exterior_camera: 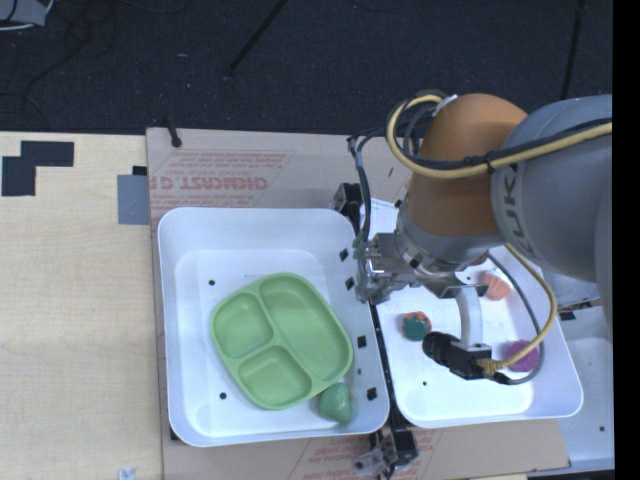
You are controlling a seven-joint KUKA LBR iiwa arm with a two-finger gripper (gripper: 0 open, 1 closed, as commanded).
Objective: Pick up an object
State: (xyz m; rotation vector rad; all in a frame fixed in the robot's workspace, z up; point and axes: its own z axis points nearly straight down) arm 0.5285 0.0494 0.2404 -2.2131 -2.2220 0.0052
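grey arm with the orange band sits nearest the camera and covers the upper part of the right-hand shallow white bin. its two-finger gripper appears at the lower left of the wrist, over the divide between the bins; whether it is wide, narrow or holding anything cannot be told.

status: no object is seen lifted, so the pick is judged not yet done.

items, largest to smallest:
- left-hand shallow white bin, to the left of the gripper.
- light green plastic divided plate, below and left of the gripper.
- small green rounded object, touching the plate's lower right edge.
- purple object, right of the gripper.
- orange-pink object, right of the gripper, partly behind the arm.
- small teal-and-orange object, nearest the gripper, just below and right.

remaining: descend, close on one item, lift.
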